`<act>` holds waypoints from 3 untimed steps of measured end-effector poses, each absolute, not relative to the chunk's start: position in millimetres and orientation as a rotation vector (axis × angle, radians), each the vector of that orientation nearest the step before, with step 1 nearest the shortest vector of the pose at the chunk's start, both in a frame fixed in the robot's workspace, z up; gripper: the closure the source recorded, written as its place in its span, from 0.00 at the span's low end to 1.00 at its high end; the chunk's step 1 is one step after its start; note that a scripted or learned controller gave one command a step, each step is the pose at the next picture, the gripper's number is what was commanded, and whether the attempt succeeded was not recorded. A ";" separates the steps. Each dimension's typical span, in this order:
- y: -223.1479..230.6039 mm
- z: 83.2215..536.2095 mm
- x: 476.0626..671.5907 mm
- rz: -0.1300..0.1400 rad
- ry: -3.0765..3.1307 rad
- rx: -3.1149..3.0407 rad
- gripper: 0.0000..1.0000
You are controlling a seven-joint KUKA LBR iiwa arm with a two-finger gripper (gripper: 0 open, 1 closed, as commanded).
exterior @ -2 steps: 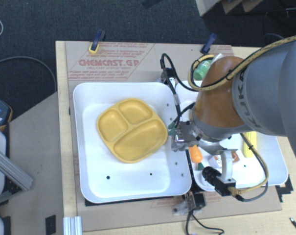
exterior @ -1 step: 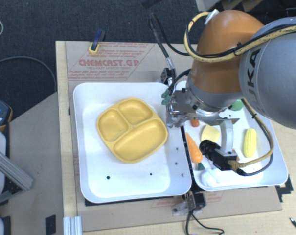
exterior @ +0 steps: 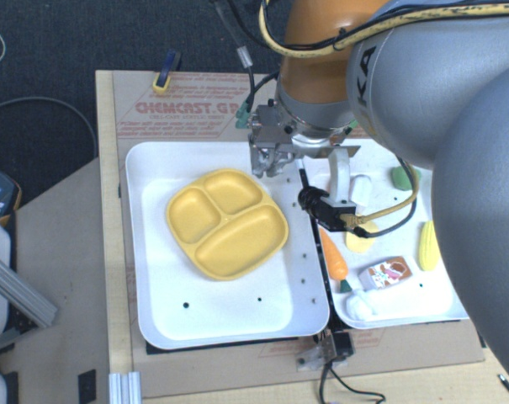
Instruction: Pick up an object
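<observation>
The gripper (exterior: 267,160) hovers just above the yellow plate's (exterior: 228,223) far edge in the left bin (exterior: 153,293). Right of the plate, in the other bin (exterior: 443,305), lie a carrot (exterior: 333,257), a small packet (exterior: 386,273) and a corn cob (exterior: 427,246).

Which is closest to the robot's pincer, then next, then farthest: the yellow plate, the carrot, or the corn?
1. Yellow plate, left bin, just below the pincer.
2. Carrot, right bin, near the divider.
3. Corn, right bin, far right side.
</observation>
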State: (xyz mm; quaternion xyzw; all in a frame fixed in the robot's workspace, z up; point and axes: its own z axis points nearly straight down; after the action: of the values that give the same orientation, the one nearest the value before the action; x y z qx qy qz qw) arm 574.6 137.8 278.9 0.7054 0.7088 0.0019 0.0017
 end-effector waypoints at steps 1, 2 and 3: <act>209.4 289.4 502.9 -0.005 2.236 2.215 1.00; 226.3 381.8 485.1 0.017 2.226 2.213 1.00; 224.1 275.2 477.1 -0.019 2.224 2.227 1.00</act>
State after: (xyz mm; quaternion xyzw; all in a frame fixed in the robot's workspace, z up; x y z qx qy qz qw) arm 477.1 224.1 275.2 0.7075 0.7066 -0.0062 -0.0027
